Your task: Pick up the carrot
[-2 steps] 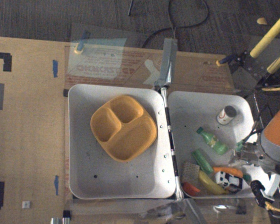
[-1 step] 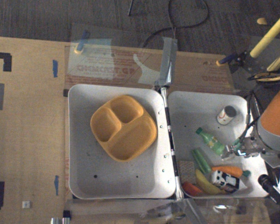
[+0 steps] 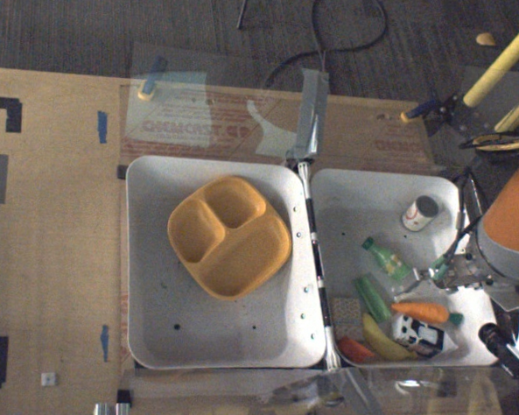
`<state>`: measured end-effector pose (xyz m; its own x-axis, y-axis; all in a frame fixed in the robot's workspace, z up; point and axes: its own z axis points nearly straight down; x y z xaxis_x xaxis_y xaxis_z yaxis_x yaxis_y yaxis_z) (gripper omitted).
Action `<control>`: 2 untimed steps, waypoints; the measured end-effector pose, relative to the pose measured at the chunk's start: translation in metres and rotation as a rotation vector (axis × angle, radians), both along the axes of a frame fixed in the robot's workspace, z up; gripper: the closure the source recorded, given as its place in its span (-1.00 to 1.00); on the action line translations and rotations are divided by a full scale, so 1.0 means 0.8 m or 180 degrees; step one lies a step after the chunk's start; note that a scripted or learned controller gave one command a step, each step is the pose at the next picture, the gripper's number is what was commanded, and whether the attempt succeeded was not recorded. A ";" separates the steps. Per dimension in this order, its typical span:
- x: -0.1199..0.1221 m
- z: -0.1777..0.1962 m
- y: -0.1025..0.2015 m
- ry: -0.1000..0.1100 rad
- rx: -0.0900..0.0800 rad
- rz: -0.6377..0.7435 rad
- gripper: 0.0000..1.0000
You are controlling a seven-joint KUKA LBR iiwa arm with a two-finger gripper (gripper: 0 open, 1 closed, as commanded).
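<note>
The carrot (image 3: 421, 311), orange with a small green end pointing right, lies flat in the right bin (image 3: 356, 199) near its front right. My gripper (image 3: 440, 273) hangs just above and a little behind the carrot, reaching in from the right under the orange-banded wrist (image 3: 512, 213). Nothing is visibly held in it. The carrot lies apart from the gripper, among other toy foods.
Around the carrot are a green bottle (image 3: 386, 258), a green cucumber-like piece (image 3: 372, 297), a banana (image 3: 383, 340), a red item (image 3: 354, 348), a black-and-white item (image 3: 418, 333) and a white cup (image 3: 420, 212). An orange divided plate (image 3: 229, 236) sits in the left bin (image 3: 148, 309).
</note>
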<state>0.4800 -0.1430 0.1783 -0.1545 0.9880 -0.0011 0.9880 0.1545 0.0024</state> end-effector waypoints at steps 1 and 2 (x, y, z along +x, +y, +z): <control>-0.001 -0.106 -0.084 0.0007 0.0005 -0.0320 -1.00; -0.001 -0.095 -0.087 0.0000 0.0002 -0.0338 1.00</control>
